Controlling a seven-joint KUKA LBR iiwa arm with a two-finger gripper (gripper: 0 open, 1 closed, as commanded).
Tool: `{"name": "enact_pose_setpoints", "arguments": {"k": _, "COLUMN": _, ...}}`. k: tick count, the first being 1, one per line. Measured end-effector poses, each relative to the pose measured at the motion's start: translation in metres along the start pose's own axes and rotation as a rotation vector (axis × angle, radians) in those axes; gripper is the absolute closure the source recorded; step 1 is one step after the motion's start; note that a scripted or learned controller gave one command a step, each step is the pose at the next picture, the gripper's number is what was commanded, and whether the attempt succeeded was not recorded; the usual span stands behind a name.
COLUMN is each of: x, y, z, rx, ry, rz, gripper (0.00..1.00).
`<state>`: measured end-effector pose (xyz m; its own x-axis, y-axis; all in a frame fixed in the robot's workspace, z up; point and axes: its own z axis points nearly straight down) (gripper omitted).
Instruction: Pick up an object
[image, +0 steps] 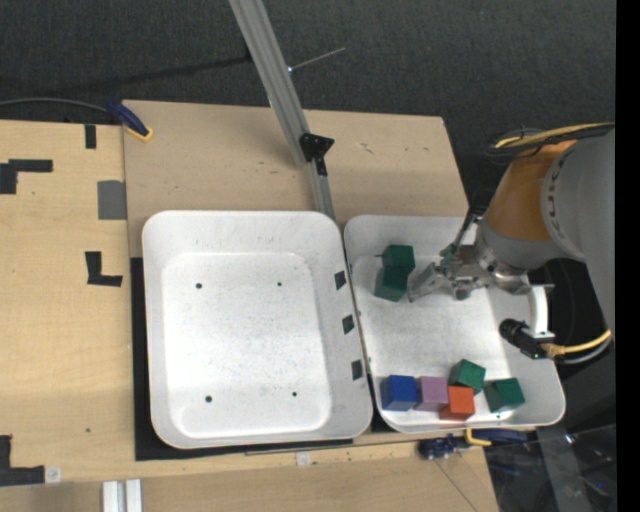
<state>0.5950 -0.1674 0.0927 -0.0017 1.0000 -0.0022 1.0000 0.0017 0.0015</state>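
Note:
Two dark green blocks (394, 271) sit touching each other in the upper left part of the right bin (440, 330). My gripper (428, 281) hangs low just to the right of them, close to the lower one, with nothing visibly held. Along the bin's front edge lies a cluster: a blue block (400, 391), a purple block (434, 390), an orange block (460, 402) and two more green blocks (467, 375) (504, 393).
The left bin (240, 330) lies beside the right one, their rims meeting near clips (347, 322). A slanted metal pole (285, 95) crosses the bench behind the bins. The arm's grey body and orange band (525, 205) overhang the right bin's right side.

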Motion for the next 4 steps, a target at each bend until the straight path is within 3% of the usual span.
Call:
{"name": "enact_pose_setpoints", "arguments": {"k": 1, "x": 0.001, "y": -0.001, "z": -0.009, "rx": 0.004, "ry": 0.002, "rz": -0.001, "gripper": 1.00}}
{"name": "enact_pose_setpoints", "arguments": {"k": 3, "x": 0.004, "y": 0.010, "z": -0.115, "rx": -0.003, "ry": 0.001, "rz": 0.000, "gripper": 1.00}}
{"name": "enact_pose_setpoints", "arguments": {"k": 4, "x": 0.004, "y": 0.010, "z": -0.131, "rx": 0.000, "ry": 0.002, "rz": 0.000, "gripper": 1.00}}
